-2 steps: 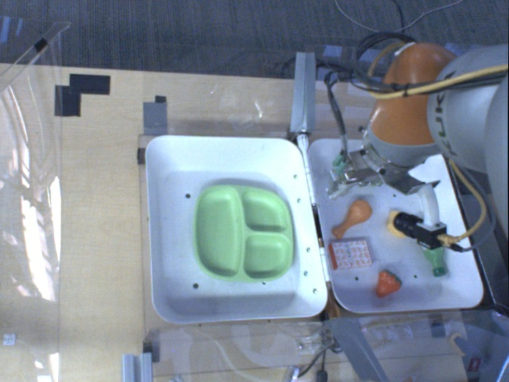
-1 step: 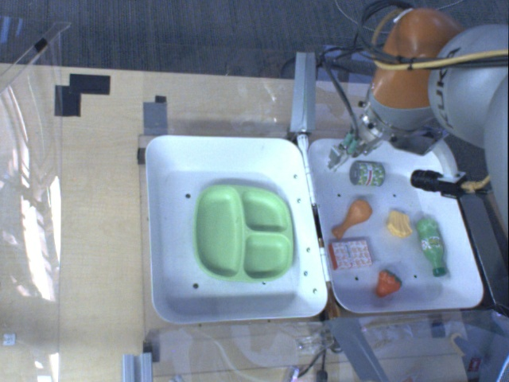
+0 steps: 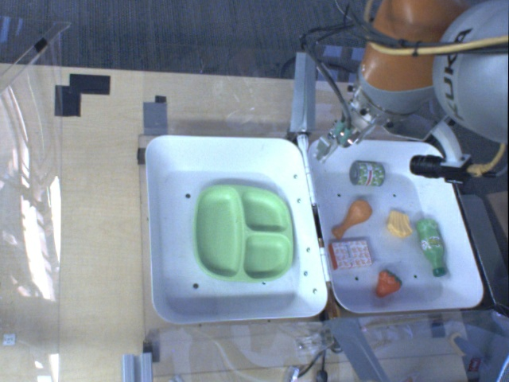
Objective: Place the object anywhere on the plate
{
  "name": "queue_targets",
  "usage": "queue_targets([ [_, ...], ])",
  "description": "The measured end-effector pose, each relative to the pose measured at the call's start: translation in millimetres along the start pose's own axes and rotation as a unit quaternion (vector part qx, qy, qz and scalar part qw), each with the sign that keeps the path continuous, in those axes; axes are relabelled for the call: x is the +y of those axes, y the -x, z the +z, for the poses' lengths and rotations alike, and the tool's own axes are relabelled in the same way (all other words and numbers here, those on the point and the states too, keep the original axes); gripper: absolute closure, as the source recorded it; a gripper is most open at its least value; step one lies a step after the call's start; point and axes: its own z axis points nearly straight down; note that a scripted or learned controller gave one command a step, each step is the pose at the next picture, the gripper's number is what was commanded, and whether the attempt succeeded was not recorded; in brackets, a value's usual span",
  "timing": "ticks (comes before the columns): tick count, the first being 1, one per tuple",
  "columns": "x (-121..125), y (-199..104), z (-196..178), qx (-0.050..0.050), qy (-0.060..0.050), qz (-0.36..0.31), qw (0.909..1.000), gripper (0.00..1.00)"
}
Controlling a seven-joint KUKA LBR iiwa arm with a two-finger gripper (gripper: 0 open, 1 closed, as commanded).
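Observation:
A green divided plate (image 3: pixel 242 231) lies in the middle of the left white bin (image 3: pixel 171 173). The right bin (image 3: pixel 461 289) holds a small green-labelled can (image 3: pixel 367 173), a tan drumstick (image 3: pixel 352 217), a yellow wedge (image 3: pixel 399 224), a green bottle (image 3: pixel 431 246), a red strawberry-like piece (image 3: pixel 387 283) and a pink checkered box (image 3: pixel 351 255). My gripper (image 3: pixel 336 139) hangs over the far left corner of the right bin, left of the can and apart from it. Nothing shows in its grasp.
A raised divider (image 3: pixel 312 205) separates the two bins. A grey metal post (image 3: pixel 302 94) stands behind the bins, close to the gripper. A black cylindrical part (image 3: pixel 433 167) of the arm juts over the right bin's far edge. A clear panel (image 3: pixel 32 173) stands at the left.

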Motion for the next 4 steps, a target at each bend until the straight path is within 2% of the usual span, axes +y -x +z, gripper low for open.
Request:
queue_targets([
  [1, -37, -85, -5, 0.001, 0.0, -0.047, 0.9989, 1.0],
  [2, -119, -63, -53, 0.0, 0.0, -0.008, 1.0, 1.0],
  [3, -59, -60, 41, 0.001, -0.001, -0.04, 0.9992, 1.0],
  [4, -152, -23, 2, -0.001, 0.0, -0.07, 0.9976, 1.0],
])
